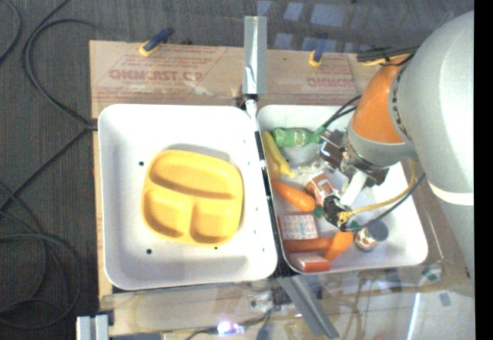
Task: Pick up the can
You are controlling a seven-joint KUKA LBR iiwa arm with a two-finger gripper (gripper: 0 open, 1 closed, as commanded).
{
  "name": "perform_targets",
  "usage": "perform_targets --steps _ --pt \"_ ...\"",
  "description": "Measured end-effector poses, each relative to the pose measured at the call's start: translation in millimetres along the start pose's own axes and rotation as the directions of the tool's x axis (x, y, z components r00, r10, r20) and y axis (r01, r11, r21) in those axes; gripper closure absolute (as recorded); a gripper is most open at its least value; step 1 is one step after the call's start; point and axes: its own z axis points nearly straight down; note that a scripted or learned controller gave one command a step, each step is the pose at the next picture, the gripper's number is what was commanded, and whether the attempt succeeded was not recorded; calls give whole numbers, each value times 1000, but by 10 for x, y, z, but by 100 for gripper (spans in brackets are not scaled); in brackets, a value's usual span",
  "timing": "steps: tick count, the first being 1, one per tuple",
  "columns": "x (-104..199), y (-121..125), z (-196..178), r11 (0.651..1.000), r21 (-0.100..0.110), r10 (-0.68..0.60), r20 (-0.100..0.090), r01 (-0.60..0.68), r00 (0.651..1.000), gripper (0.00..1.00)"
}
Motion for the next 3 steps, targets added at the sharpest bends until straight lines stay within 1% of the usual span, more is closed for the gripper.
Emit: perform_targets --steps 1,2,3 --pt "-464 241 341 1000 4 -4 1 4 1000 0" --pt "-457 231 274 1000 10 -6 2 6 1000 100" --pt "-914 635 68 1000 19 14 6 -14 1000 100"
